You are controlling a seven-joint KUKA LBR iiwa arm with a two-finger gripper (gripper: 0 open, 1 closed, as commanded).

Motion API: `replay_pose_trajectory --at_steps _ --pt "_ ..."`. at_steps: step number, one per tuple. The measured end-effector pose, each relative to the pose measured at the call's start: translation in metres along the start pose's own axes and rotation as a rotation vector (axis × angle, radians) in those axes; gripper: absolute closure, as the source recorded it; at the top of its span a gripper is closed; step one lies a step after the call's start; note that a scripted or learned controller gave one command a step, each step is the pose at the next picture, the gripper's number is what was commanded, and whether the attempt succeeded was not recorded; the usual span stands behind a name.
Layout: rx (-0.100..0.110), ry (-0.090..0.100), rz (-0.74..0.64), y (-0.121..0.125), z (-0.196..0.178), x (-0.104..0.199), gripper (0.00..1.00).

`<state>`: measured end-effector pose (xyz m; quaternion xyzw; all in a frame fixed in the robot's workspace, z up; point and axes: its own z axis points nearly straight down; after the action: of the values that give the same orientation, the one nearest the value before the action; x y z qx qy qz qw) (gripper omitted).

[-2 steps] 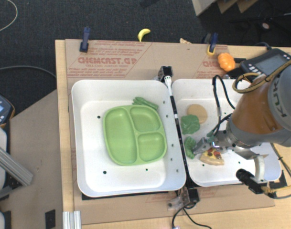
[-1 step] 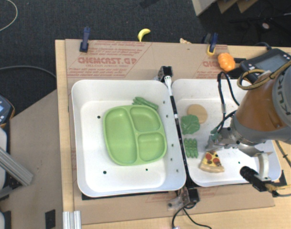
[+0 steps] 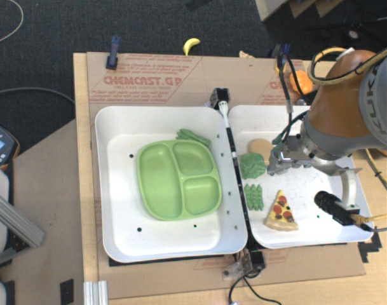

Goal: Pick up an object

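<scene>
Pizza slice toy [image 3: 281,212] logged near front of right bin [image 3: 307,237]; green leafy toy [image 3: 252,165] beside gripper [image 3: 277,159]; finger state cannot be told; green divided plate [image 3: 179,179] held in left bin [image 3: 117,189].

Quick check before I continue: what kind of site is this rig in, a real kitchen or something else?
Likely a robotics lab bench, not a kitchen: two white bins sit on a cardboard sheet clamped down, the food is toys like the pizza slice, and loose cables run over carpet.
</scene>
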<state>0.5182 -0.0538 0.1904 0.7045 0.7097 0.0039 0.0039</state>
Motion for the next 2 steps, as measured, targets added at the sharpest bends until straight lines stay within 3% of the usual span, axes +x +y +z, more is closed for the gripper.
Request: replay_pose_trajectory --at_steps 1,2 --pt "0.017 0.004 0.000 -0.041 0.006 0.075 1.00" --pt "-0.005 0.003 0.001 -0.016 -0.125 0.108 1.00"
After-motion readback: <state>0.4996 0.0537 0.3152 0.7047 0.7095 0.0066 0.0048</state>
